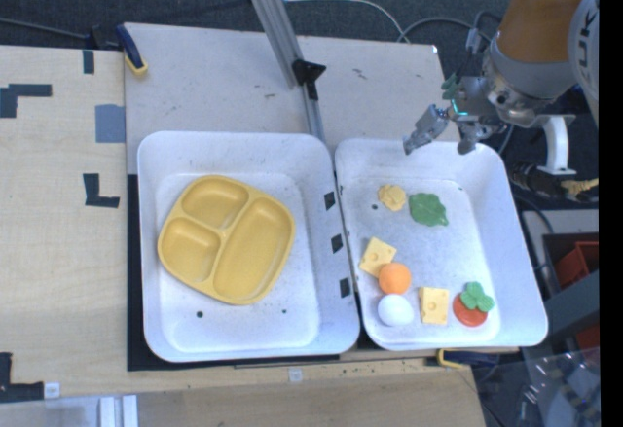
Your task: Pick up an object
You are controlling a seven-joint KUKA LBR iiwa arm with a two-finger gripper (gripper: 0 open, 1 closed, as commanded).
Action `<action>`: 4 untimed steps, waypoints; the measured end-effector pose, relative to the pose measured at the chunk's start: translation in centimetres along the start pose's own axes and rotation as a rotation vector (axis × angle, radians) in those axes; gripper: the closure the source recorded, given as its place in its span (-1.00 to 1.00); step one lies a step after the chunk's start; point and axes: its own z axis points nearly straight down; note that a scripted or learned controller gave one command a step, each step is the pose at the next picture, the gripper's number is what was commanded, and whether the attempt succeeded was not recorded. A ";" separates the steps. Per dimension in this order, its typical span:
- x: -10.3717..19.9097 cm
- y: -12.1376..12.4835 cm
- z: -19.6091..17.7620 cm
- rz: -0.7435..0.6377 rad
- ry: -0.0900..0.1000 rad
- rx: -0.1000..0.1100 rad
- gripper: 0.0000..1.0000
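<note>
A: Where do we see the end effector [440,135] at this moment?

B: We see it at the far edge of the right bin [506,221], hanging over the rim near the bin's back corner. The grey arm [545,26] with its orange band comes in from the right above it.

A: Are its fingers apart or together?

B: We make out two fingers spread apart, with nothing between them. One finger [424,132] points down and to the left, the other sits just to its right.

A: And the things it could pick up?

B: All of them lie in the right bin. Nearest the end effector we see a small yellow piece [392,197] and, just beside it, a green leafy piece [428,210]. Nearer to us lie a yellow cheese wedge [378,256], touching an orange ball [394,278], and a white egg [395,310] just below that ball. A second cheese wedge [434,304] sits beside the egg, and a red piece with a green top [473,306] lies at the near right corner.

A: What about the left bin [156,221]?

B: We see a yellow divided plate [227,238] in it, lying flat. Both bins rest side by side on the worktop [58,221], their inner rims touching.
</note>
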 end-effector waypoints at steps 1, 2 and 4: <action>-5.1 3.9 13.0 0.003 -0.002 0.007 -1.00; -5.6 0.2 17.5 0.003 0.000 0.008 -1.00; -10.6 2.1 5.6 0.002 -0.004 -0.009 -1.00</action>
